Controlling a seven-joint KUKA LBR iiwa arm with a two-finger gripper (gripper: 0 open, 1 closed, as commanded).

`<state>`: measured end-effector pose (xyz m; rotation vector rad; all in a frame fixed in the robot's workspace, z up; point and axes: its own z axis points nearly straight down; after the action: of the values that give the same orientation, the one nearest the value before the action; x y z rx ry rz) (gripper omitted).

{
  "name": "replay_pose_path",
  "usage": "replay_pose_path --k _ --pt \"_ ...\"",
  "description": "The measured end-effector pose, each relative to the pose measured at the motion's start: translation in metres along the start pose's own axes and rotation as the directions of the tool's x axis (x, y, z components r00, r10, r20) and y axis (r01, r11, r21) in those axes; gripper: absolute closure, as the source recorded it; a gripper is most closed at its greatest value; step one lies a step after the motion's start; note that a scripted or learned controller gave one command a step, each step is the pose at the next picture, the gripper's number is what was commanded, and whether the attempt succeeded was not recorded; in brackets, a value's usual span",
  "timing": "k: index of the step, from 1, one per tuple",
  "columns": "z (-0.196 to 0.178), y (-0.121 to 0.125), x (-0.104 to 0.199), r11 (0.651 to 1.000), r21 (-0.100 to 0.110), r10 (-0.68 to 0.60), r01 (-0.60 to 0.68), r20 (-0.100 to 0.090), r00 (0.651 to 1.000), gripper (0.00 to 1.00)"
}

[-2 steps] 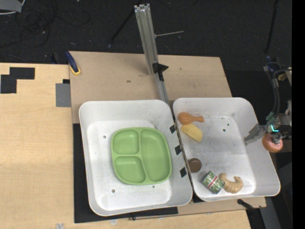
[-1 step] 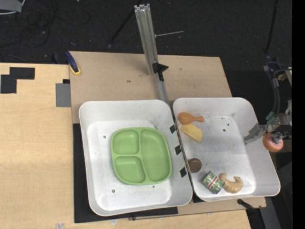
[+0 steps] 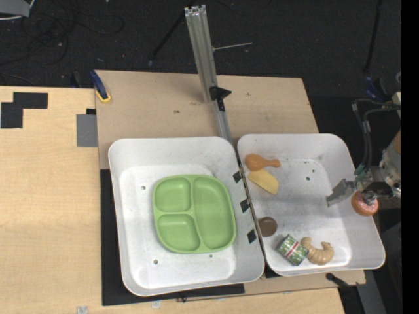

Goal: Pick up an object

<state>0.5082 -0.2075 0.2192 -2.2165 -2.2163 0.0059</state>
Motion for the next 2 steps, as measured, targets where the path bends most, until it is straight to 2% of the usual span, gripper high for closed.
replay_pose_path --k 1,2 --pt "0.063 -0.003 0.006 1.000 0.002 0.000 0.000 -0.002 1.000 0.00" --pt "0.122 -0.001 0.008 1.000 -0.006 -0.004 0.004 -0.007 1.000 0.00"
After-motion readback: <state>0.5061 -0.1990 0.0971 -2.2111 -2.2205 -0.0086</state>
